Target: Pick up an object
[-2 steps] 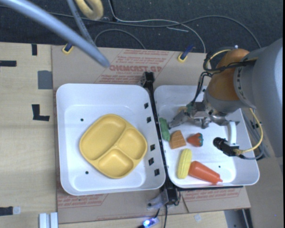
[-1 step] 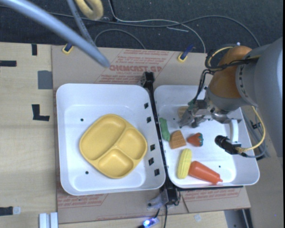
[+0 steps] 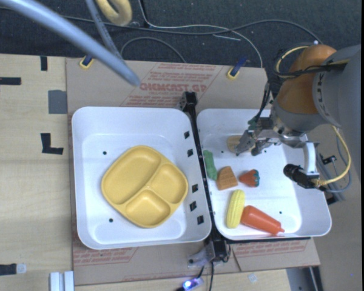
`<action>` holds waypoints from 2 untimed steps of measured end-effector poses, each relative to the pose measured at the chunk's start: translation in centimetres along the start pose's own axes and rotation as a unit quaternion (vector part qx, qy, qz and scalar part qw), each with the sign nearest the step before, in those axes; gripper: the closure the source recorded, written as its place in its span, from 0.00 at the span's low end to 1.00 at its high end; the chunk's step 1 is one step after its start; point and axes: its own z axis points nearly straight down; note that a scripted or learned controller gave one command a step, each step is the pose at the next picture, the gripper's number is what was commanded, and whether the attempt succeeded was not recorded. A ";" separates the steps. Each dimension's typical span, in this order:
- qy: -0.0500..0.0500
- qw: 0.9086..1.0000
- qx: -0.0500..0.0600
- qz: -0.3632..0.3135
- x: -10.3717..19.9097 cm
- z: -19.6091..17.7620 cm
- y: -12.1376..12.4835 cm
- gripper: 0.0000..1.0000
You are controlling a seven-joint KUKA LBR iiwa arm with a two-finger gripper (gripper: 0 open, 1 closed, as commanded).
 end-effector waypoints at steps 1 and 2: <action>-0.001 1.000 0.000 0.000 -0.9 -4.8 0.4 1.00; -0.001 1.000 -0.001 0.000 -0.8 -10.1 0.5 1.00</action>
